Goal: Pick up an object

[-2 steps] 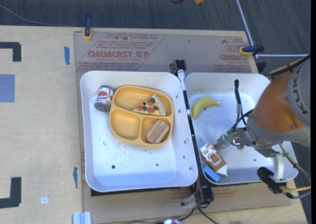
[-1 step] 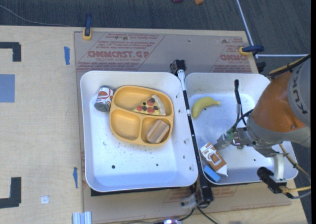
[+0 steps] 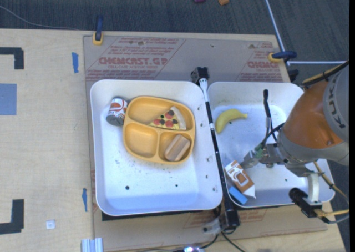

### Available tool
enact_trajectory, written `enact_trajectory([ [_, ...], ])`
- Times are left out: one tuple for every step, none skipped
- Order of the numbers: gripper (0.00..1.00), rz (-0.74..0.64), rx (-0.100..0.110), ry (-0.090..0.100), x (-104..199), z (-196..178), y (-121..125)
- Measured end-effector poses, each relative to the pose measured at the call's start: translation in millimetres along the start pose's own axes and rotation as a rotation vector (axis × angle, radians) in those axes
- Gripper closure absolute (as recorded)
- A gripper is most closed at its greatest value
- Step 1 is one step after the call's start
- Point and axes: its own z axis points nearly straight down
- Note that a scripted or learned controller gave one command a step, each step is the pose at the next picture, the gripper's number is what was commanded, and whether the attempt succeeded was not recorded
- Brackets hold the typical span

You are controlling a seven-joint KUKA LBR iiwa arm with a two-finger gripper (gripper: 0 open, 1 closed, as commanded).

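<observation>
Here the counter point(image 3: 44, 151) carries two white bins. The left bin point(image 3: 158, 190) holds a yellow divided tray point(image 3: 145, 140) with a can point(image 3: 116, 111) just beside it. In the right bin point(image 3: 277, 190) lie a banana point(image 3: 228, 118) and a small carton point(image 3: 240, 177). The end effector point(image 3: 252, 159) hangs just above the carton; how far it is open cannot be told.

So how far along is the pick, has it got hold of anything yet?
Nothing looks lifted yet. The gripper is low in the right bin, close by the small carton, but I can't tell if it grips it. The banana lies in that bin too. Left to do: a confirmed grasp and a lift clear of the bin.
</observation>
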Motion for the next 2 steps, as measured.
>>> enact_trajectory([
  [0.0,0.001,0.0,-0.001,0.2,0.0,0.0],
  [0.0,-0.001,0.0,0.001,-0.3,0.0,0.1],
])
